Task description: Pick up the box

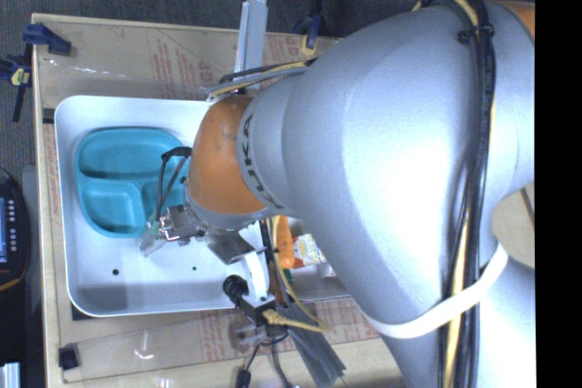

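Note:
My gripper (158, 234) hangs low over the left white bin (100, 295), just off the front right corner of a blue divided tray (123, 177). Nothing shows in the gripper. A light printed packet or box (314, 252) peeks out from under the arm near the wall between the two bins, right of the gripper and apart from it. An orange item (284, 243) lies against it. The arm hides most of both.
The grey arm with its orange band (218, 168) covers the right bin and much of the bench. Cables (273, 304) dangle by the bin's front edge. Bare white floor (127, 282) lies in front of the blue tray.

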